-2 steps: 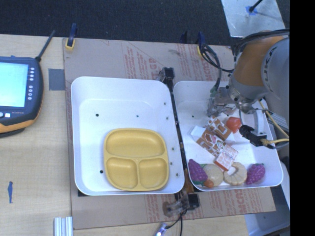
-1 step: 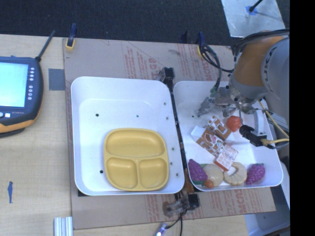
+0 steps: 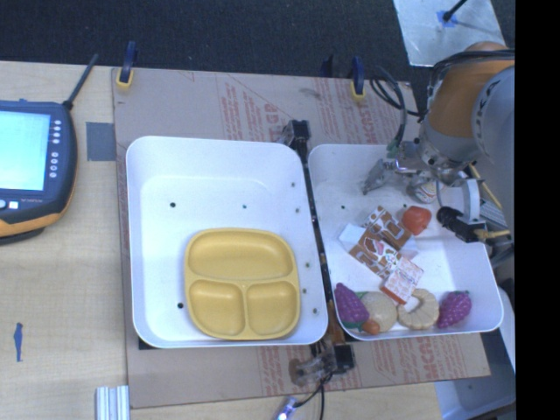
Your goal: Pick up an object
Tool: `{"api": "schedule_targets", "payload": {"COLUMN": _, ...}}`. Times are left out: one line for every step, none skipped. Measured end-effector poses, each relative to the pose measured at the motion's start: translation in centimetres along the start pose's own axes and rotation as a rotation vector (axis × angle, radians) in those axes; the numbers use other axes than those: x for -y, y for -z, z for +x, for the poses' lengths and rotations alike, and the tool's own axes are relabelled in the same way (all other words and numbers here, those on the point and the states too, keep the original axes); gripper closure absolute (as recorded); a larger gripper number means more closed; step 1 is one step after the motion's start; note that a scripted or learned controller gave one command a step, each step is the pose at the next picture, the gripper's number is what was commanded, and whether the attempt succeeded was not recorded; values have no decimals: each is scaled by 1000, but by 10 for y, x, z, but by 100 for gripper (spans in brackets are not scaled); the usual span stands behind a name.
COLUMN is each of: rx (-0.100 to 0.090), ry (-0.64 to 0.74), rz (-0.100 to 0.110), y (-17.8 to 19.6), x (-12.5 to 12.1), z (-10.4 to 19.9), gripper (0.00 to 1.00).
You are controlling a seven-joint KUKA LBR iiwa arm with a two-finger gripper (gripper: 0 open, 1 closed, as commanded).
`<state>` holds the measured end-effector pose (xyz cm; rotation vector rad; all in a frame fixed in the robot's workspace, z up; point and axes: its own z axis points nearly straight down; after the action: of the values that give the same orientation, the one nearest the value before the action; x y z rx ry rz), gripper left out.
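My gripper (image 3: 381,185) hangs over the far end of the right bin (image 3: 341,169), fingers spread and pointing down, with nothing between them. Nearer the camera lie the objects: a red tomato-like piece (image 3: 417,219), a brown and white packet (image 3: 381,240), a small white block (image 3: 350,234), and a red and white packet (image 3: 402,280). Along the bin's near edge sit a purple grape bunch (image 3: 350,304), a beige round piece (image 3: 381,308), a ring-shaped biscuit (image 3: 421,309) and a second purple bunch (image 3: 455,307).
The left bin (image 3: 219,173) holds a yellow divided plate (image 3: 242,283). A control pendant (image 3: 31,169) lies on the bench at far left. Clamps and cables sit along the bins' far edge. The arm's orange band (image 3: 459,94) is above the right bin's far corner.
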<state>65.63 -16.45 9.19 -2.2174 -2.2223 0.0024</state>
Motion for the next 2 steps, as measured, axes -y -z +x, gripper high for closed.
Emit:
{"api": "schedule_targets", "payload": {"rx": -20, "ry": 9, "rz": 0, "y": 1, "x": -2, "z": -18, "gripper": 0}}
{"api": "schedule_targets", "payload": {"rx": -9, "ry": 6, "rz": -4, "y": 75, "x": -2, "z": -41, "gripper": 0}}
